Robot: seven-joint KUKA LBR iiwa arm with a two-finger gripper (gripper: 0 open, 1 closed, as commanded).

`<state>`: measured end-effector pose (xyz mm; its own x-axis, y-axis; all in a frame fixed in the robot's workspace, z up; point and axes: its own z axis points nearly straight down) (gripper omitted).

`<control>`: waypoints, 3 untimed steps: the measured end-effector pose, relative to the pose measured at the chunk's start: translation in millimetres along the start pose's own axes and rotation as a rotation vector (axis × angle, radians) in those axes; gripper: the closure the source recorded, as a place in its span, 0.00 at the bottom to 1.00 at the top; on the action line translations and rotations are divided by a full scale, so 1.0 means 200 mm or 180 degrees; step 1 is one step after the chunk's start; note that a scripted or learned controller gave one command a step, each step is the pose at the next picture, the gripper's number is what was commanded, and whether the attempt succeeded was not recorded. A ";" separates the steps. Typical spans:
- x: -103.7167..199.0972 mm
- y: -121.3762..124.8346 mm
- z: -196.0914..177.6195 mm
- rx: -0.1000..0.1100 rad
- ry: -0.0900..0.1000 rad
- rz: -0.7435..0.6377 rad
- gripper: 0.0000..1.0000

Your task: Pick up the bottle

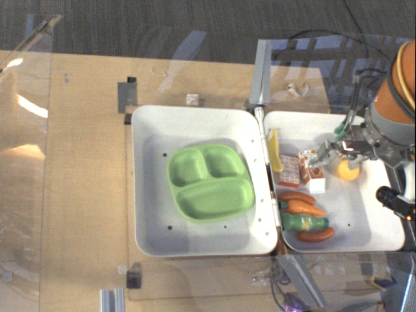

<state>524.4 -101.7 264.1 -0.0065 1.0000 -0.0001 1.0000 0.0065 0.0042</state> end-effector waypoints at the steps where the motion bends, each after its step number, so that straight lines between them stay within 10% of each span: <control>1: 0.33 0.10 0.40 0.0006 0.0001 -0.0018 0.00; 2: -0.27 0.39 0.29 -0.0004 -0.0006 -0.0370 0.00; 3: -0.52 0.64 0.84 -0.0004 -0.0007 -0.0710 0.00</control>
<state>653.1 -205.4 96.6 -0.2275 0.9738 -0.0032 0.9738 0.2275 0.0050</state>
